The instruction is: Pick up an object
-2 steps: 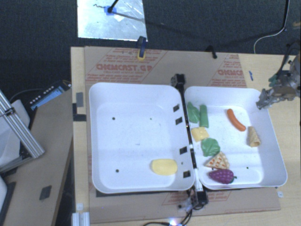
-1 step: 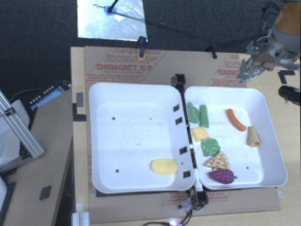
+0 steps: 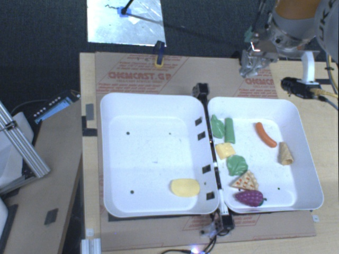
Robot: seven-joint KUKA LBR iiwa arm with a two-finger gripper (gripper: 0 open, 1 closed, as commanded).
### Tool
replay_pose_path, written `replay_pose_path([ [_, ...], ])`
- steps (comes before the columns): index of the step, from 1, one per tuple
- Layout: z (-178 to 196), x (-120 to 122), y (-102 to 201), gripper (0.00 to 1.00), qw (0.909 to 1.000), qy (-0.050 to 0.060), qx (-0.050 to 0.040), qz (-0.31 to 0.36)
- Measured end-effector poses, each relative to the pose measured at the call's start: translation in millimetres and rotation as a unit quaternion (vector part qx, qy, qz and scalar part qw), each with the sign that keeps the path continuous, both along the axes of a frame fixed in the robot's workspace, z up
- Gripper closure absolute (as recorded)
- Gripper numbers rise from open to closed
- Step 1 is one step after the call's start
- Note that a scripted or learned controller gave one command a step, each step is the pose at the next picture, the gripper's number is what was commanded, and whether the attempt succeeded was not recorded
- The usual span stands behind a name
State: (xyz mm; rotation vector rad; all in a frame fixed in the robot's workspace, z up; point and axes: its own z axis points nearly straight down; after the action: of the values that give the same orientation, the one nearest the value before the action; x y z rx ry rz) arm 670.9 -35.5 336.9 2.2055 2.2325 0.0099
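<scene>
Purple plastic grape bunch (image 3: 249, 197) sits nearest the lens, front of the right white bin (image 3: 304, 157). Gripper (image 3: 253, 66) hangs over the cardboard behind that bin, nothing in it; can't tell open or shut. Risk, imo: items by the divider are packed tight, so a descent there could nudge neighbours or grab two. Count: 7 pcs in right bin, 1 yellow oval piece (image 3: 185, 187) in the left white bin (image 3: 114, 157).
</scene>
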Motion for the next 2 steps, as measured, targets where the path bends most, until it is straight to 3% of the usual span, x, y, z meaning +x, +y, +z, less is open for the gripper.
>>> replay_pose_path([
  [1, 35, -2, 73, 1.00, 1.0000, 0.000, 0.0004, 0.000],
  [2, 108, -4, 122, 1.00, 1.0000, -0.002, 0.0006, -0.001],
])
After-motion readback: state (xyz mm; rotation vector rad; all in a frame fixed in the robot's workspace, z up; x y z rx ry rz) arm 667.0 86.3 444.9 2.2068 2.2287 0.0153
